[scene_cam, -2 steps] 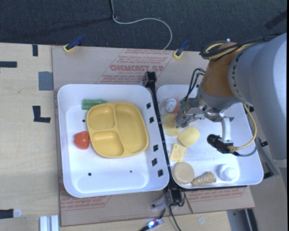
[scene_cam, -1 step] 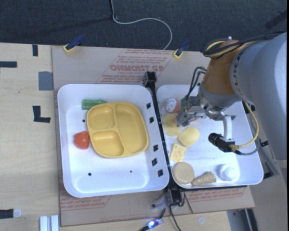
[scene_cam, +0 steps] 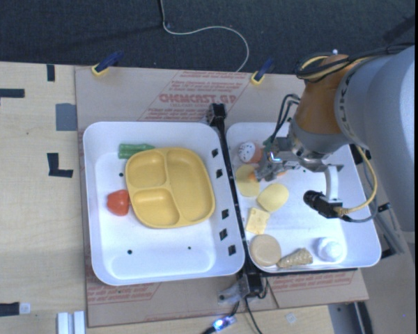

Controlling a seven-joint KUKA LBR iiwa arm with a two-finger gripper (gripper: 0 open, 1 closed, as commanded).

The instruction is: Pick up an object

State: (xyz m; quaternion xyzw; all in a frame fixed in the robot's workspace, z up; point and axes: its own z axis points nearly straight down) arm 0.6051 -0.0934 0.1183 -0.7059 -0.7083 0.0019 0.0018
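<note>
In the right-hand bin (scene_cam: 362, 245), near its upper left corner, the claw (scene_cam: 270, 164) of the grey arm (scene_cam: 376, 110) sits low among a cluster of small pale yellow pieces; whether it is open, closed or gripping anything cannot be told from this angle. Just beside the claw lies a pale yellow chunk (scene_cam: 246, 185), with a touch of orange showing close to the metal. A small white speckled ball (scene_cam: 246, 150) rests just above it, near the bin's dividing wall. Below the claw sit a rounded yellow lump (scene_cam: 272, 197), a flat yellow wedge (scene_cam: 257, 221), a tan round disc (scene_cam: 265, 249) and, by the front rim, a beige cone (scene_cam: 295, 258) and a small white cap-like object (scene_cam: 328, 248). A black fitting on a cable (scene_cam: 323, 204) hangs over the middle of this bin. In the left-hand bin (scene_cam: 160, 263), well apart from the claw, a yellow divided plate (scene_cam: 171, 186) lies flat, with a green piece (scene_cam: 135, 148) at its upper edge and a red round object (scene_cam: 118, 202) touching its left side. Both bins rest on a cardboard sheet (scene_cam: 188, 96) over the wooden tabletop (scene_cam: 28, 221).
</note>
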